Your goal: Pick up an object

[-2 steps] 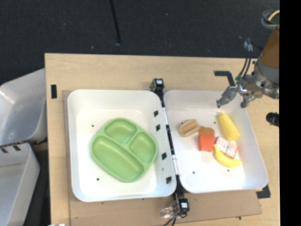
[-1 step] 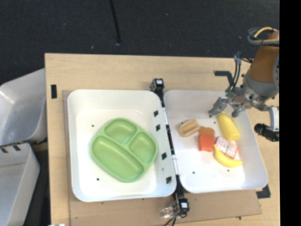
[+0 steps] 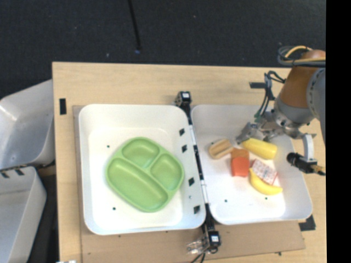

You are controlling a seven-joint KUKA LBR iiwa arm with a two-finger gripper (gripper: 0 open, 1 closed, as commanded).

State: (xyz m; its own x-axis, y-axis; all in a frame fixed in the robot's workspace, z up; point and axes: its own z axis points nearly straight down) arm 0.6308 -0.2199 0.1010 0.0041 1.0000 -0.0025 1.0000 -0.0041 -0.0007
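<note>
— While the yellow block (image 3: 260, 147) lies in the right bin (image 3: 219, 201) just below the gripper (image 3: 253, 131), is anything picked yet?
— No, it rests on the floor, unlifted. Whether the gripper is spread or closed, I cannot tell. Orange block (image 3: 239, 163) and banana (image 3: 265, 184) lie further below.

A divided plate (image 3: 144, 173) lies in the left bin (image 3: 88, 212); a block (image 3: 239, 163), banana (image 3: 265, 183) and bun (image 3: 220, 148) cluster in the right bin (image 3: 230, 210).

Wooden bench (image 3: 137, 84) under two white bins (image 3: 88, 201)
</note>
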